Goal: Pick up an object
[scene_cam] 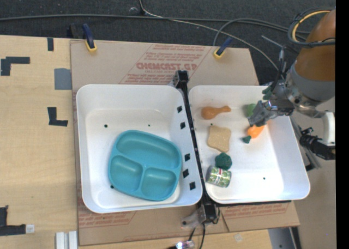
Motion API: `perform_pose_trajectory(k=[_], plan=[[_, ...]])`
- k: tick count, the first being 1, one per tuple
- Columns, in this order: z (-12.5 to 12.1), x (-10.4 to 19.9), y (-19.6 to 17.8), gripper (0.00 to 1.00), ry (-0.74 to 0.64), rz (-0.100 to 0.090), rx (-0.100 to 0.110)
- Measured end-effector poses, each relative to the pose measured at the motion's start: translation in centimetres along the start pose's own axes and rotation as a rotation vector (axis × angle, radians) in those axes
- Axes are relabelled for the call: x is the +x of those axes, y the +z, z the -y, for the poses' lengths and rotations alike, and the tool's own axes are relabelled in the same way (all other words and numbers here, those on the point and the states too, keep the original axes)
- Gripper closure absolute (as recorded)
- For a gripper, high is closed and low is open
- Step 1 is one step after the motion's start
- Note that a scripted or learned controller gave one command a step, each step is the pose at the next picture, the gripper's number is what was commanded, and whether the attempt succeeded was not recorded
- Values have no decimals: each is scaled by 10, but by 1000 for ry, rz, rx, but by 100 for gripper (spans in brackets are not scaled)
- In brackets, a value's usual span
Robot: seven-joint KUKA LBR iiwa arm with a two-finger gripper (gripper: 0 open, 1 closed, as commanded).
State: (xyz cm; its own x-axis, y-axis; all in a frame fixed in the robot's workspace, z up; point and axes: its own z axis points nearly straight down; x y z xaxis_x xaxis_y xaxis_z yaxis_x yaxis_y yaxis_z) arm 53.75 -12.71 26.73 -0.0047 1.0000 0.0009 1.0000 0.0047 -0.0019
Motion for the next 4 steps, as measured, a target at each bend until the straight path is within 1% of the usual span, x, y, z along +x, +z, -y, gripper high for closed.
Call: perform_pose_trajectory(k=[1,2,3,4], plan=[[7,52,-3,100,-1,0,0],[8,98,0,100,-1,1,0],[19,146,2,100,-1,1,1],[26,201,4,100,-2,0,0]])
